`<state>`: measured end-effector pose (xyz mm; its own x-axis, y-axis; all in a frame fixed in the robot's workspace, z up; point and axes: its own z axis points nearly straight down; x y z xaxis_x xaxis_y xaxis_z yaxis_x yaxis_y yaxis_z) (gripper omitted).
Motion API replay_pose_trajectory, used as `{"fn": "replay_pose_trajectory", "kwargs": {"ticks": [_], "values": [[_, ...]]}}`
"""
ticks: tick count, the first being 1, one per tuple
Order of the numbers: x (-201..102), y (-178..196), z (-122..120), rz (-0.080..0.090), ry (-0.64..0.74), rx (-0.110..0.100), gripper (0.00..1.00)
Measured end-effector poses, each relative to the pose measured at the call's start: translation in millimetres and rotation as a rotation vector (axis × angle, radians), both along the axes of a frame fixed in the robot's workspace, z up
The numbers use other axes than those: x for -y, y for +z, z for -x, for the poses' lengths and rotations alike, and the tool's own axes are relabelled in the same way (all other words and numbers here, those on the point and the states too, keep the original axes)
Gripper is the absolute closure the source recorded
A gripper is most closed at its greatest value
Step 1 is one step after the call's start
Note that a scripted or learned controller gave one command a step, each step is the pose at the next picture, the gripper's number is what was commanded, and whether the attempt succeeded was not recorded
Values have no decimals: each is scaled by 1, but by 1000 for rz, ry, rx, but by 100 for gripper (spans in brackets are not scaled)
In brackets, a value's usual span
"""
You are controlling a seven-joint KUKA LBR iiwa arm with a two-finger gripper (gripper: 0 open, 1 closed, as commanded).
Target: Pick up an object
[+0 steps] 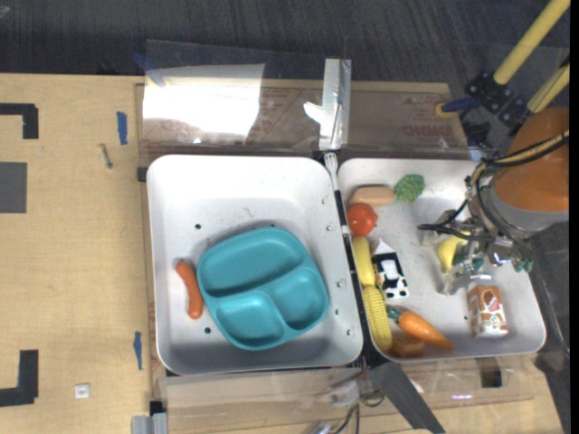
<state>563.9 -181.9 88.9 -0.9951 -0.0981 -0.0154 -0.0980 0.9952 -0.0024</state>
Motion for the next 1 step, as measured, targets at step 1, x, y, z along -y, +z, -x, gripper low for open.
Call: {"fn": "replay_pose_trajectory", "kwargs": {"ticks": [1], "values": [[-15, 0, -2, 1, -66, -3, 0]]}}
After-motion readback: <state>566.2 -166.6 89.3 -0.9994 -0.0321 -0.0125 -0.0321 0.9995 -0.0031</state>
